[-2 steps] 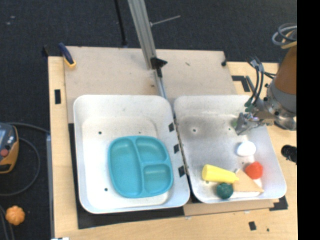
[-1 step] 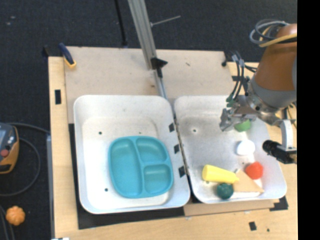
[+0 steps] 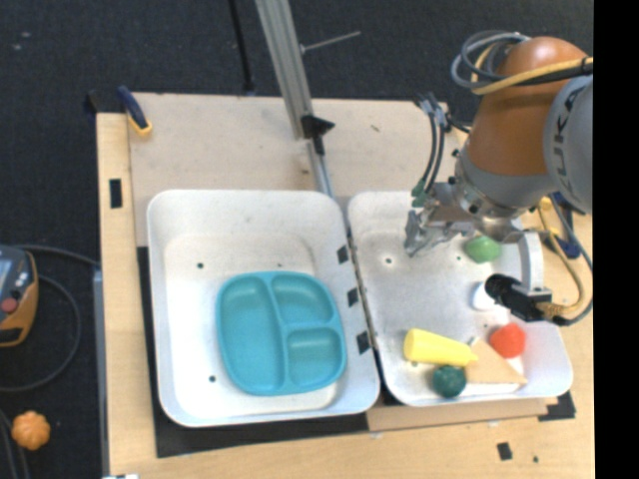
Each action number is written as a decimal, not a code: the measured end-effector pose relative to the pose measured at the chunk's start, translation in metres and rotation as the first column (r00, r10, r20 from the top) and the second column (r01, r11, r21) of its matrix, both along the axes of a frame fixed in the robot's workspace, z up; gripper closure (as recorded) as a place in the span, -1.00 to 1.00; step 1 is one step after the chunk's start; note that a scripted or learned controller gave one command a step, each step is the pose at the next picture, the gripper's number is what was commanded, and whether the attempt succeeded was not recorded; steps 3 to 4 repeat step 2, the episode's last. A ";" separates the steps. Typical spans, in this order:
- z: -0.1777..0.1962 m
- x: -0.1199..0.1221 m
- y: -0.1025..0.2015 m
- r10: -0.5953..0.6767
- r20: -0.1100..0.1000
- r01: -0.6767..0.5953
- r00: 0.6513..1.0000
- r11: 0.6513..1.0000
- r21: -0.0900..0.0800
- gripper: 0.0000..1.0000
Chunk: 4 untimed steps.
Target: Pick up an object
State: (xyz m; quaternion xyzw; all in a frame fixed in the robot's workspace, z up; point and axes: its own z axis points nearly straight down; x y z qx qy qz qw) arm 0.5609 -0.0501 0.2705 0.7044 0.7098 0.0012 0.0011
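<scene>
Yellow cone [image 3: 437, 347] lying flat at six o'clock in right bin [image 3: 399, 277], long axis running nine to three, tip toward three. Just beside: green ball [image 3: 448, 380], orange ball [image 3: 508, 339], tan wedge [image 3: 494, 369]. Gripper [image 3: 427, 232] hovering at twelve o'clock, fingers slightly parted, holding nothing, probably lining up. Blue tray [image 3: 282, 331] in left bin [image 3: 200, 228].

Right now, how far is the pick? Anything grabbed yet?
Done: the arm has reached over the right bin, with the end effector above its upper part. In hand: nothing seen between the fingers. Left: the whole grasp and lift. The green ball, yellow piece, orange ball and dark green ball all lie in the right bin; the blue tray sits in the left bin.
</scene>
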 end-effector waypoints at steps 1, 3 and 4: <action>0.003 0.010 0.053 0.000 -0.001 0.000 1.000 1.000 0.001 1.00; -0.017 0.021 0.102 -0.001 -0.005 0.001 1.000 1.000 0.000 1.00; -0.017 0.021 0.102 -0.001 -0.005 0.001 1.000 1.000 0.000 1.00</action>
